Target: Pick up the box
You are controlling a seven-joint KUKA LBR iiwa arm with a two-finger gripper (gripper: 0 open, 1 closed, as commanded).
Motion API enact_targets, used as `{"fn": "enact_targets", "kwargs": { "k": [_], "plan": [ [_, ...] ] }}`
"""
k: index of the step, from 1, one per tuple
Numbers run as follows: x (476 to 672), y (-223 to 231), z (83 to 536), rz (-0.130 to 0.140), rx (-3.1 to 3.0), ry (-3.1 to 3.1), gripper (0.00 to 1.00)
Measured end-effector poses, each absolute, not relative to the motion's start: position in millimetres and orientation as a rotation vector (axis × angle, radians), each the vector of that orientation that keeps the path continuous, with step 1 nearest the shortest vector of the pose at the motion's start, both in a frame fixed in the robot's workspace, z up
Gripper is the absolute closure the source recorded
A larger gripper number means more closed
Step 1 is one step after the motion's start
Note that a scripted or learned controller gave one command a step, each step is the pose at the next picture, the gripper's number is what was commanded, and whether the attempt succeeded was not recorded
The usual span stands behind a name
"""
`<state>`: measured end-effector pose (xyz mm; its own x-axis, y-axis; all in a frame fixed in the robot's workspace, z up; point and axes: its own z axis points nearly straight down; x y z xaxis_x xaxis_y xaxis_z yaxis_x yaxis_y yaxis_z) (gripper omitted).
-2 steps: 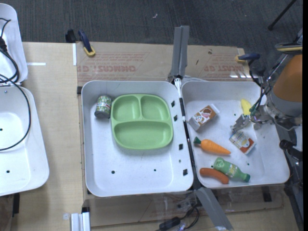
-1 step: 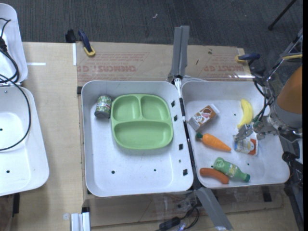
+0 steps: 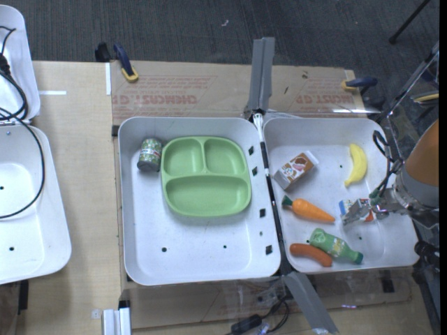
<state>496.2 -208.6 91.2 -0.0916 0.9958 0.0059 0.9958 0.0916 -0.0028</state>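
The box (image 3: 295,169) is a small carton with a brown and white printed face. It lies tilted near the upper left of the right bin (image 3: 398,260). My gripper (image 3: 356,213) hangs low at the right side of that bin, well to the right of and below the box. It sits between the banana and the green bottle, and it is not touching the box.
In the right bin lie a yellow banana (image 3: 357,163), a carrot (image 3: 309,209), a green bottle (image 3: 335,246) and a red-orange sausage-like piece (image 3: 311,254). The left bin (image 3: 140,257) holds a green divided plate (image 3: 206,175) and a small can (image 3: 149,154).
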Motion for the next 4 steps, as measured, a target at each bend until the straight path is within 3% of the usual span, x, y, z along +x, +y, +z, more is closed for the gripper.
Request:
{"fn": "enact_targets", "kwargs": {
  "k": [1, 2, 3, 4],
  "plan": [
    [496.3, -209, 99, -0.002, -2.116, -2.314, 1.0],
    [480.5, -215, 92, -0.012, -1.958, -2.449, 1.0],
    [478.5, -131, 220, 0.001, -1.787, -2.585, 1.0],
    [589.5, -61, 197, 0.002, -1.802, -2.572, 1.0]
  ]
}}
